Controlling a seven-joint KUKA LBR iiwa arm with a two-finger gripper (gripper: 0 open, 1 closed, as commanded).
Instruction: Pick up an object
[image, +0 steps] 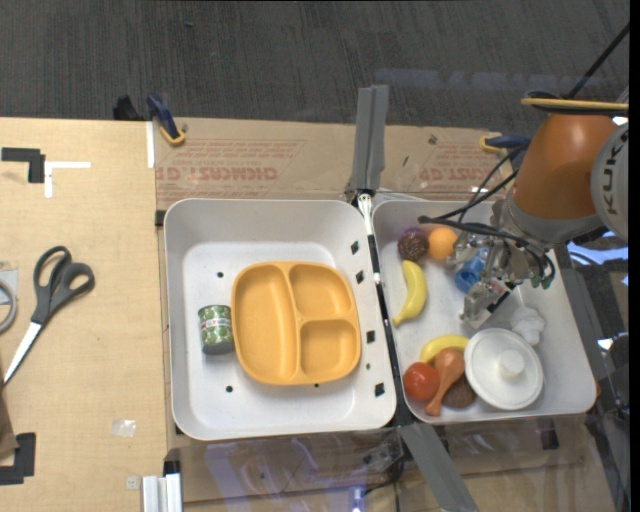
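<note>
Arm (585, 170): grey casing, broad glossy orange band above wrist, rounded shape. Dark lettering on grey shell at 3 o'clock edge, partly cut off. Thin black cables loop off wrist toward 9 o'clock. Gripper (487, 300): metallic silver-grey, exposed hardware, blue part beside it. Screws too small to tell.

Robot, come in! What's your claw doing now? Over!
Gripper low in right bin. Nothing seen held. Banana, bowl close by.
</note>
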